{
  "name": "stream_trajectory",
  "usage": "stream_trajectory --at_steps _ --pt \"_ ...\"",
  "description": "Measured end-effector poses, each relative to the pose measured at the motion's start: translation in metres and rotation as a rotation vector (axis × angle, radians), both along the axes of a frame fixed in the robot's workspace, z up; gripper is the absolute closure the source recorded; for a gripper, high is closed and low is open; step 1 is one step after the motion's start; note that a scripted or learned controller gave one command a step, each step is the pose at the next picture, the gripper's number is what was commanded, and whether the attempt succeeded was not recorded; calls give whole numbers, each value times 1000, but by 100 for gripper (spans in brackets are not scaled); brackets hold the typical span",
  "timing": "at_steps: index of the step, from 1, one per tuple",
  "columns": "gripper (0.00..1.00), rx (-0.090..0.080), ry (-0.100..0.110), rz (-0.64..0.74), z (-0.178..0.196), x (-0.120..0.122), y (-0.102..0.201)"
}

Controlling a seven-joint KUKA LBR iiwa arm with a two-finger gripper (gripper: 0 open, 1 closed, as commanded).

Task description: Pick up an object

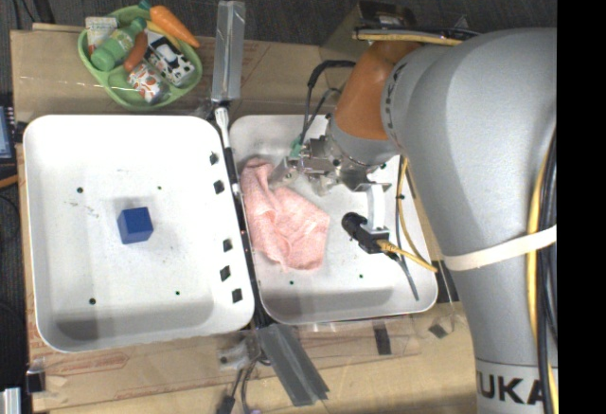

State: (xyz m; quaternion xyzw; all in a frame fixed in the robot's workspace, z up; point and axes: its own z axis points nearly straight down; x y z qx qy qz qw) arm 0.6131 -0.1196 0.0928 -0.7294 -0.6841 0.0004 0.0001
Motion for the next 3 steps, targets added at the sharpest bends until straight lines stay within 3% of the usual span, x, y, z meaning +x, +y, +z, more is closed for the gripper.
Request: stream_trajectory --at_steps 1,2,3 --pt "0 2 4 43 -2 -50 -12" --pt "0 2 4 144 -2 -79 -6" --pt "0 2 2 267 -2 -127 -31"
